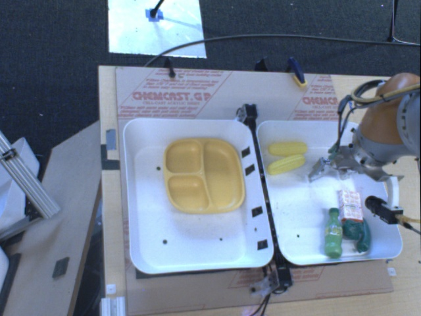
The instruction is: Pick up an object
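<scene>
1. Camera view, nearest edge first: in the right bin (395, 242), a green bottle (333, 232) lay at the near side, cap pointing away, with a dark teal object (358, 234) just beside it on the right.
2. A step farther back, a small white-and-red packet (350, 204) sat just beyond those two, close to the bottle's cap.
3. Over in the left bin (141, 196), a yellow divided tray (202, 175) rested flat in the middle, three compartments showing.
4. Back to the right bin: the gripper (320, 170) hung low over the bin floor, left of the packet, with nothing seen between its fingers; how wide they stood could not be told from here.
5. Just left of the gripper and slightly farther, two yellow banana-shaped pieces (287, 157) lay side by side, apart from the fingertips.
6. The arm (388, 127) came in from the right, its orange band above the wrist.
7. Farthest off, brown protective sheeting with red lettering (172, 91) covered the bench behind both bins.
</scene>
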Available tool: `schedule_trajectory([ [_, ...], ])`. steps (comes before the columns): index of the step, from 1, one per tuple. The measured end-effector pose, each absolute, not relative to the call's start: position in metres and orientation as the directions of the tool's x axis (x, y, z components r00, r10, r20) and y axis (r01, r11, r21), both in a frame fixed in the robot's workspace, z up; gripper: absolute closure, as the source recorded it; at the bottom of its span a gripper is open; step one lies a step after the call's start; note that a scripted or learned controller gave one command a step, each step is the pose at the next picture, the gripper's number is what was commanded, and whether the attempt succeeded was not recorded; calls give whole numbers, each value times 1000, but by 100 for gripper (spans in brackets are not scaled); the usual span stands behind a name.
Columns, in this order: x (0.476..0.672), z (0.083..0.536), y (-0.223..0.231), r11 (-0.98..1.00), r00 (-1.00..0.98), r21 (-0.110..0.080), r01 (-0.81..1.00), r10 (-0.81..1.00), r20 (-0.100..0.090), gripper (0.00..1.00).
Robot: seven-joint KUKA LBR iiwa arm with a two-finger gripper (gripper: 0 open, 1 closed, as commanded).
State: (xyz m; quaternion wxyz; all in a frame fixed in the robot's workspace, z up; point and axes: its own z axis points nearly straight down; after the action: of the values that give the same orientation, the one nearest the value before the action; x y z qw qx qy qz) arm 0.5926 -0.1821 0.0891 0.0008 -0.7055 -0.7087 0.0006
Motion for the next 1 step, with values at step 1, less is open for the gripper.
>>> schedule_trajectory([
  [1, 594, 85, -182, 3, -3, 1, 1000, 1000, -1, 0],
])
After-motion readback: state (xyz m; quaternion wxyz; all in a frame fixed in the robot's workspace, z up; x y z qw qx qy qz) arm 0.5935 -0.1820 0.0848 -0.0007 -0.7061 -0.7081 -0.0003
